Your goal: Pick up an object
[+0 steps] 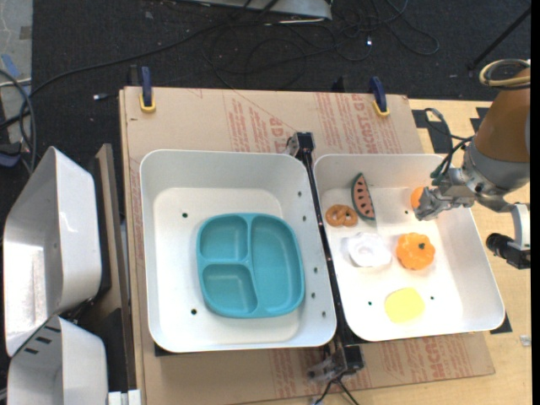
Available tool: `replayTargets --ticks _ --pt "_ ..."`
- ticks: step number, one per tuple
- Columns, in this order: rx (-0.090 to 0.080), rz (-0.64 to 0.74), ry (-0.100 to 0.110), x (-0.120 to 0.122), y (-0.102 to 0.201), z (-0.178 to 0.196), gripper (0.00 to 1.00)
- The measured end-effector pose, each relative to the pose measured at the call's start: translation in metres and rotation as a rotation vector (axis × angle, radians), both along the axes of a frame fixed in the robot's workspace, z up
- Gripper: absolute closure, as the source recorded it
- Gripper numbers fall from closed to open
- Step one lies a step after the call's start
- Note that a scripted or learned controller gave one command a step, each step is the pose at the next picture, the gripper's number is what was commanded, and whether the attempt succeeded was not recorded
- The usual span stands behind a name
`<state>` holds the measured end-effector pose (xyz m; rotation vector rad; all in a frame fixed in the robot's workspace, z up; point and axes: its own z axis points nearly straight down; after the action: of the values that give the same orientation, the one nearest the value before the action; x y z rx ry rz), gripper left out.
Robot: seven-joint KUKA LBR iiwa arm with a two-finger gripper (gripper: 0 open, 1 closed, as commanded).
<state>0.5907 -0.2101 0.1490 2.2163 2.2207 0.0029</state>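
We see the gripper above the orange pumpkin; we cannot tell its grasp state.

brown bench, left bin, right bin

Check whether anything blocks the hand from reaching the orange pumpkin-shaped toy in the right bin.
Nothing visible does. The hand hovers just above the orange pumpkin-shaped toy, with bare bin floor between them; a small orange object sits beside the hand.
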Motion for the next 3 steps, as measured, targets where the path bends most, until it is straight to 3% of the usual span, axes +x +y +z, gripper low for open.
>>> replayTargets --ticks 3 --pt "-0.001 0.002 -0.002 -0.005 0.003 0.147 1.00"
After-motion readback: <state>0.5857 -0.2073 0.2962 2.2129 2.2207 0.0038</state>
